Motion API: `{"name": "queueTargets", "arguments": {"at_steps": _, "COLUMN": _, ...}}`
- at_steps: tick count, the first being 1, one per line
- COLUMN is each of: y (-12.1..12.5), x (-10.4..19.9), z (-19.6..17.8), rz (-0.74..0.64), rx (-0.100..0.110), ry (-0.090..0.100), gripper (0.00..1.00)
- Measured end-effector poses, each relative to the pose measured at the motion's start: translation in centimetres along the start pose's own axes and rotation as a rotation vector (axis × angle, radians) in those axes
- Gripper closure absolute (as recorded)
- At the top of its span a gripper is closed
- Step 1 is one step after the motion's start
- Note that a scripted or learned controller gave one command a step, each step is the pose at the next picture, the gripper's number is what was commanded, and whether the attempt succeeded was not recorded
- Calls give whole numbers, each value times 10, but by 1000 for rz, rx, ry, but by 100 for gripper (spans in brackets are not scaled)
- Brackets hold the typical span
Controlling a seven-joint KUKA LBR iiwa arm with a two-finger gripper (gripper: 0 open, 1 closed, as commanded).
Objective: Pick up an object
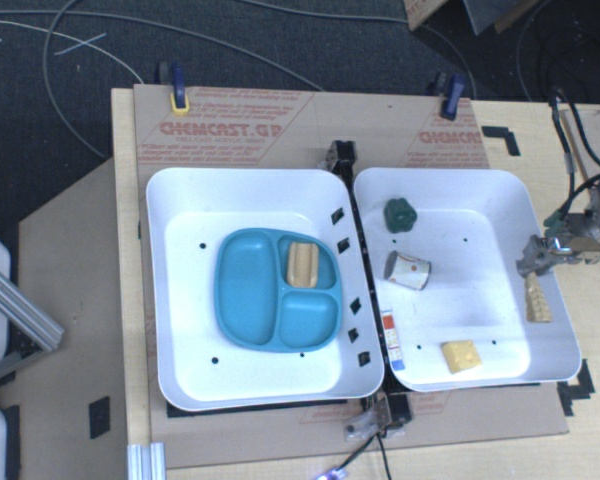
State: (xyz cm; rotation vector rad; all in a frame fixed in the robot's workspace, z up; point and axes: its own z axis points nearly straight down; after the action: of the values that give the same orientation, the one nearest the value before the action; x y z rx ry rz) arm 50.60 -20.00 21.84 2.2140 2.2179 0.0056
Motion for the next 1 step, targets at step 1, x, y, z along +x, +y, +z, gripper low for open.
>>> {"name": "queueTargets", "arguments": {"at_steps": 1, "y": 1, "x": 0, "z": -27, "rz": 0, "rx": 3, "ry": 1, "gripper": 100}}
